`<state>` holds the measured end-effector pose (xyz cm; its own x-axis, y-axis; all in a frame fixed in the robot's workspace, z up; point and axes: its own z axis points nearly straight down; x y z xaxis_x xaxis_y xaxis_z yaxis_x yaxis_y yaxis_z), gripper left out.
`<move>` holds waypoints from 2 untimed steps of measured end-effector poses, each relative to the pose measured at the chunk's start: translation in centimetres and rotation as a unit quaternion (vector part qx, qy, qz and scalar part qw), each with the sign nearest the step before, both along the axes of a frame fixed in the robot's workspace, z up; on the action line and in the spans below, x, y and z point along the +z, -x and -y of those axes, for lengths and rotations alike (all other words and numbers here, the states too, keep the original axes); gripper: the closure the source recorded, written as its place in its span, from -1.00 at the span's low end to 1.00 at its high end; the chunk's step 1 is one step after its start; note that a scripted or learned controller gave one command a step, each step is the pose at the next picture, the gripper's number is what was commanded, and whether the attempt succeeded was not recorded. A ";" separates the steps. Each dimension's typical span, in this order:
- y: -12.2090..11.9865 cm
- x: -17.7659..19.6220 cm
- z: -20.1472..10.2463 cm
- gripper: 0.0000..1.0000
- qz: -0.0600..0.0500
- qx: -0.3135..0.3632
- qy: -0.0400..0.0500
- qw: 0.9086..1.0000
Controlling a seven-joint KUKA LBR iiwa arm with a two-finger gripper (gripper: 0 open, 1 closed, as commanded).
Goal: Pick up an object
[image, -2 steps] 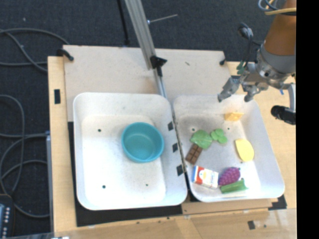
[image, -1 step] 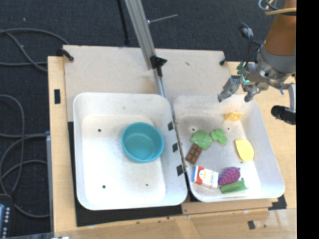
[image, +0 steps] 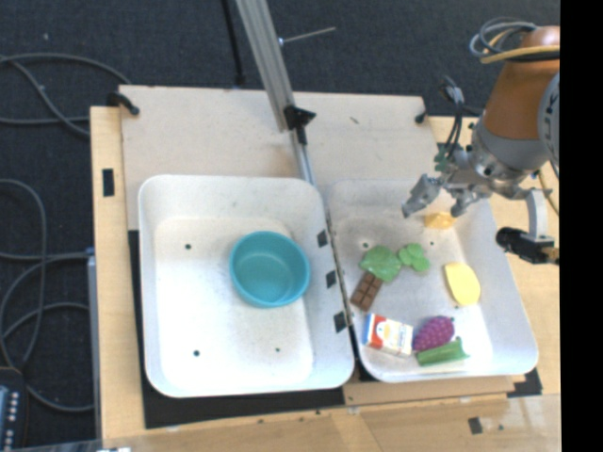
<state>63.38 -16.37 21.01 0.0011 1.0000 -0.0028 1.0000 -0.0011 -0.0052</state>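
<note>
My gripper (image: 439, 202) hangs over the back of the right bin (image: 509, 347), its two fingers spread apart with nothing between them. A small yellow piece (image: 438, 220) lies just below and between the fingertips. Further forward in the same bin lie a green leafy toy (image: 381, 261), a smaller green piece (image: 414, 258), a brown chocolate bar (image: 366, 293), a yellow block (image: 462, 283), a white and red carton (image: 389, 334), a purple grape bunch (image: 433, 330) and a green stick (image: 441, 353).
The left bin (image: 170, 347) holds a teal bowl (image: 269, 268). A slanted metal rail (image: 268, 50) runs from the top down to the divide between the bins. Cables lie on the dark floor at the left.
</note>
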 end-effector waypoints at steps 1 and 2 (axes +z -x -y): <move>0.0 -4.5 0.9 -1.00 0.001 0.000 0.000 1.000; -0.6 -9.2 0.5 -1.00 0.001 0.002 0.000 1.000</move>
<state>64.00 -16.91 11.85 -0.0024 1.0000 -0.0036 1.0000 0.0024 -0.0028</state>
